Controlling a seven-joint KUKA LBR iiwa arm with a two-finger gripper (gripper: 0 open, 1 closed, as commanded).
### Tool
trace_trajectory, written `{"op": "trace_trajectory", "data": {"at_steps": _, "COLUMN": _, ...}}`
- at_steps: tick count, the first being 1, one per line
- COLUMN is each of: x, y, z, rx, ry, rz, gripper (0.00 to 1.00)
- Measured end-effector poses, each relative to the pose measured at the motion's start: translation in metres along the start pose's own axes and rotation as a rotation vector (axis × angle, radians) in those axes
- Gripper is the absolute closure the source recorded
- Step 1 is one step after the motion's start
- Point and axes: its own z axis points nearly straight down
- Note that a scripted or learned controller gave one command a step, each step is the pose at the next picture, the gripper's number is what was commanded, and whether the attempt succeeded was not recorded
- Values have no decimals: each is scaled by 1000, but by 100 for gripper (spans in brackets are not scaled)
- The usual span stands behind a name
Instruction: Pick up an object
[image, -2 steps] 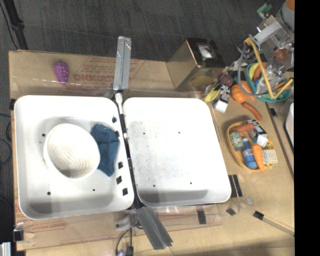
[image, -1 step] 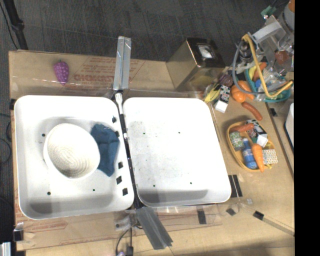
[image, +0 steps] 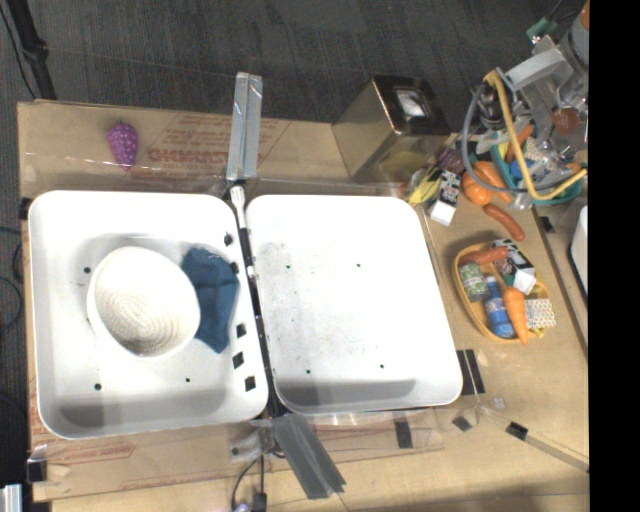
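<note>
Overhead view of the bench (image: 500, 420) with two white bins. The left bin (image: 60, 400) holds a pale woven hat (image: 143, 300), crown up, with a blue cloth (image: 213, 293) touching its right brim. The right bin (image: 430, 370) stands just beside it. The arm's wrist hardware (image: 535, 100) sits at the far right, well apart from both bins; whether its grasping end is released or clenched cannot be told. Judged light: the hat semi-stiff, best pinched at the brim; the cloth soft and limp, best taken at a raised fold near its middle
</note>
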Motion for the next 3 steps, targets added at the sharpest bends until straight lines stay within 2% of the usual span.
{"op": "trace_trajectory", "data": {"at_steps": 1, "x": 39, "y": 6, "z": -1, "rx": -5, "ry": 6, "rz": -85, "gripper": 0}}
{"op": "trace_trajectory", "data": {"at_steps": 2, "x": 18, "y": 3, "z": -1, "rx": -3, "ry": 3, "rz": -131, "gripper": 0}}
{"op": "trace_trajectory", "data": {"at_steps": 3, "x": 19, "y": 1, "z": -10, "rx": -1, "ry": 0, "rz": -139, "gripper": 100}}
